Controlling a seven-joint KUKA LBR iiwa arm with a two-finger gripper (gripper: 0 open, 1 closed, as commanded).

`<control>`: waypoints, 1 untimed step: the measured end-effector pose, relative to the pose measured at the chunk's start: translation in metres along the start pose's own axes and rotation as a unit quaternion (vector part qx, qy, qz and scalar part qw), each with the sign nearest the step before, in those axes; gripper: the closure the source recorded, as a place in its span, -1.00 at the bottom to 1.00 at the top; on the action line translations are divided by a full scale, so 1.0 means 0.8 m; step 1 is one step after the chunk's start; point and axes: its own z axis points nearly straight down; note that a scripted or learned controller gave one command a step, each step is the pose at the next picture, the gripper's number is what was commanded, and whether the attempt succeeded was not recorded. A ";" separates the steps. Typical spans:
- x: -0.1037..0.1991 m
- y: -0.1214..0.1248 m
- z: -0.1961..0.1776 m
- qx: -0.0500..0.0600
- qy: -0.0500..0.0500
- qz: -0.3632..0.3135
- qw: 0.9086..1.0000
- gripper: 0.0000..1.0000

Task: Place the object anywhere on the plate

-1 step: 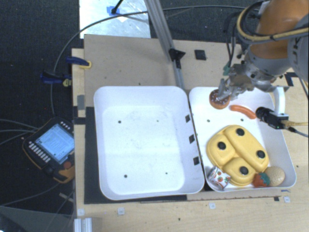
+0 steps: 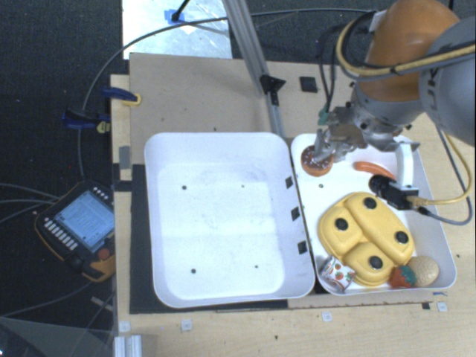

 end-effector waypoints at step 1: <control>0.056 -0.025 0.021 0.001 0.000 0.000 1.000 1.00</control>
